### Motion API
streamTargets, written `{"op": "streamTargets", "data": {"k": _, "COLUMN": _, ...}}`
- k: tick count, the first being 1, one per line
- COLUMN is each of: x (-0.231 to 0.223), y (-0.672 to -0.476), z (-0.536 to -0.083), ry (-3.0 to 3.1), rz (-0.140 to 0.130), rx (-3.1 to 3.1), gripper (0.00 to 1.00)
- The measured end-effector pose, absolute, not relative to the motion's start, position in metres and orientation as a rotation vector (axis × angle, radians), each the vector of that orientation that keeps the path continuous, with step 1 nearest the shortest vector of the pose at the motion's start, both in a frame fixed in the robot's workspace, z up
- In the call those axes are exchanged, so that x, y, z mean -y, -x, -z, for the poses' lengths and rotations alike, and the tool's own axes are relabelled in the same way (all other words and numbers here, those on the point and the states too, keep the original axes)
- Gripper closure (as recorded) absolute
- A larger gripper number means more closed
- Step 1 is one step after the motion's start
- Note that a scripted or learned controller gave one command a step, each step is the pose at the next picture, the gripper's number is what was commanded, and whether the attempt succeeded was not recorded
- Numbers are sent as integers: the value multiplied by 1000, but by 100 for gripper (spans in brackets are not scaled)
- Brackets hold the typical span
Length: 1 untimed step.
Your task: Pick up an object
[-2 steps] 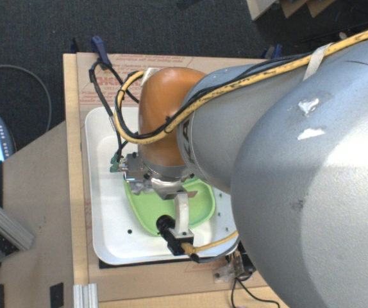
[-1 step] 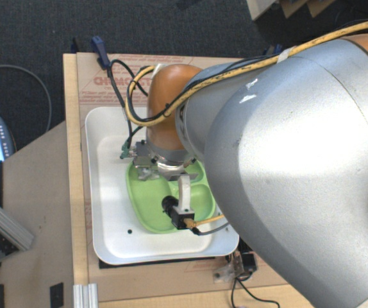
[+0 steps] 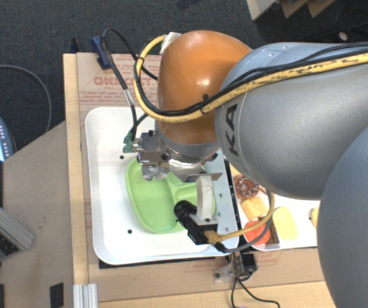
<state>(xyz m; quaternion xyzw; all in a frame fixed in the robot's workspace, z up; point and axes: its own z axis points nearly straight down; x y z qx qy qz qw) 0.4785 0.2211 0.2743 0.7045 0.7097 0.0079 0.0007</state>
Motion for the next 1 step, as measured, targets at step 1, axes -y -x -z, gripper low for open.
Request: {"op": "streamTargets", "data": {"k": 1, "x": -218, "y": -479, "z": -275, "ry": -2219, "rz": -1, "rx": -2224, "gripper": 100}}
